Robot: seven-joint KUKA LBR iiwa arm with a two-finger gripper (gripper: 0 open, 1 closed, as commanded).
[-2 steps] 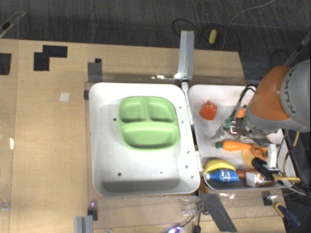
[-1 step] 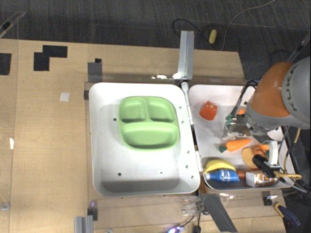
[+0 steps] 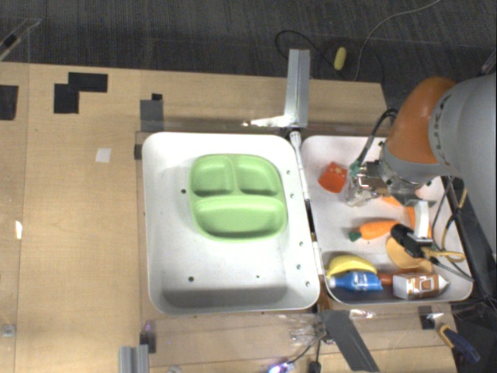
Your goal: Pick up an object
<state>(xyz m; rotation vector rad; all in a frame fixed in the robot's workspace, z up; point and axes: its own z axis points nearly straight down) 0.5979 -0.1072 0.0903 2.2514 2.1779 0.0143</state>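
One grey two-finger gripper (image 3: 359,186), finger state indeterminable, sits low in the right white bin (image 3: 326,152) beside a small red-orange block (image 3: 333,178).

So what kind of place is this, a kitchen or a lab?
Most likely a robotics lab bench, not a kitchen: a grey robot arm reaches over two white bins, one holding a green divided plate, the other toy food like a carrot.

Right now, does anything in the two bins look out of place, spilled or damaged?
Nothing stands out. The green divided plate lies flat in the left bin; the toy foods sit loose in the right bin, none spilled outside.
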